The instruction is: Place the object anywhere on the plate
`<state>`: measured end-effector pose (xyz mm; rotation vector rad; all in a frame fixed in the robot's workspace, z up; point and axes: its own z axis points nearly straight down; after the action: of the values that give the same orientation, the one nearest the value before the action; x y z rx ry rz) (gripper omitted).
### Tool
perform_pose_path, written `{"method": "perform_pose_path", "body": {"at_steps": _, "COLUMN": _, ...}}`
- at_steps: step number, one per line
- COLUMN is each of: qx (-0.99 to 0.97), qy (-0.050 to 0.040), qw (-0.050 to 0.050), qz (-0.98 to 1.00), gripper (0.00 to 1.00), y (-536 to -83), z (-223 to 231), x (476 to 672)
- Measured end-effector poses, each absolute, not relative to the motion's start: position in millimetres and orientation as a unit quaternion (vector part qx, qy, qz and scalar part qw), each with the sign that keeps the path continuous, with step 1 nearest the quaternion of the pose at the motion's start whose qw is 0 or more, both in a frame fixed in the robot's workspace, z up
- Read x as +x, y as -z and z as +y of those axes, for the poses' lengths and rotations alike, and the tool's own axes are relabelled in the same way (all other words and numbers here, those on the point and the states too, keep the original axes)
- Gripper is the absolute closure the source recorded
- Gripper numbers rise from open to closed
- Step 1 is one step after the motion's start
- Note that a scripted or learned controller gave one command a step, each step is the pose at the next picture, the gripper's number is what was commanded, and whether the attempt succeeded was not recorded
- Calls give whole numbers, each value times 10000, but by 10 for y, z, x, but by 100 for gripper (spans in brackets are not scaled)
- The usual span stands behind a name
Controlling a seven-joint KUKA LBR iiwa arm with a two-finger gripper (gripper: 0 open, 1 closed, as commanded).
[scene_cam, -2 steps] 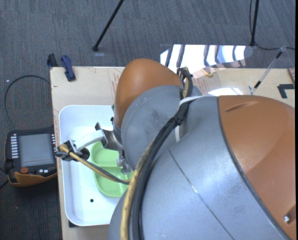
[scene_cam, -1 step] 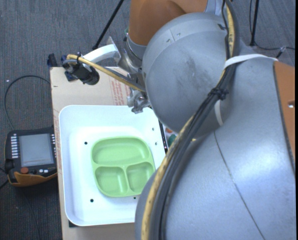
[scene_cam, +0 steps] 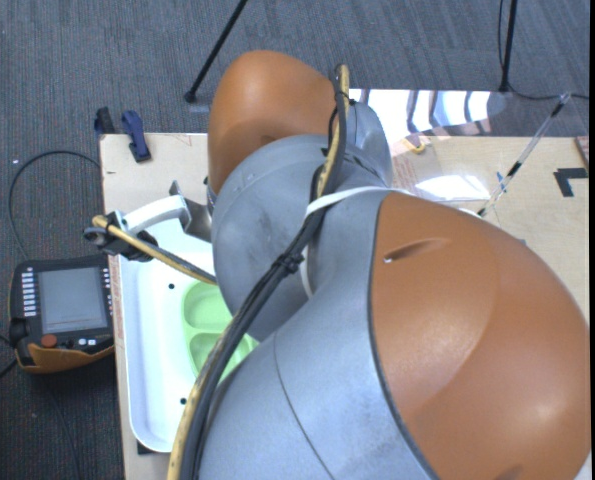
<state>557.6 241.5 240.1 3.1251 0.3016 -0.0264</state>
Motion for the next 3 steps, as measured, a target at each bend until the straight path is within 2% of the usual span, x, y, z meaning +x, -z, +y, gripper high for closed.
{"method": "perform_pose_path", "body": {"at_steps": 1, "qx": 9945, "qy": -10, "qw": -31, "qz": 1044, "gripper": 100, "y": -5422, "z": 2423, "x": 6062}}
{"method": "perform_pose_path", "body": {"at_steps": 2, "qx": 9941, "qy": 84, "qw": 4, "qz": 1083, "gripper": 100, "y": -3831, "z": 2430, "x": 5466}}
{"method": "perform_pose_path", "body": {"at_steps": 3, "qx": 9891, "qy": 6, "qw": -14, "qz": 1473, "gripper": 100, "y": -5073, "z": 1824, "x": 6086}}
